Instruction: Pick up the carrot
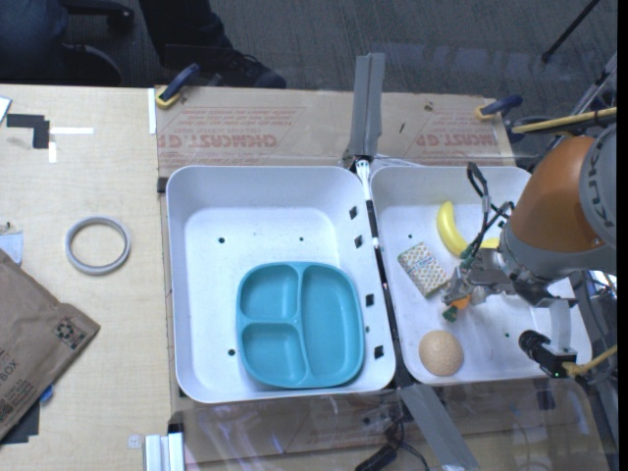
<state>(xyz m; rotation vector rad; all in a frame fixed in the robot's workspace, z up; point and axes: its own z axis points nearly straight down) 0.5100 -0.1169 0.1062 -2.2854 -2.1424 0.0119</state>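
The grey arm, its orange band uppermost, reaches in from the right over the right-hand bin, with the jaws lowered near the bin's middle. At their tips lies a small orange piece with a green end, apparently the carrot, though it is tiny and partly hidden by the fingers. Whether the jaws are parted or closed on it cannot be told from this slant. Just left of the jaws lies a speckled sponge-like block; above them, toward the far wall, a yellow banana curves beside the wrist cables. Below and slightly left of the jaws sits a tan egg-shaped object, near the front rim. Well left of the jaws, in the left-hand bin, rests a blue three-compartment plate. Farther left again, on the bench, a roll of tape lies flat, with a brown paper package at the edge.
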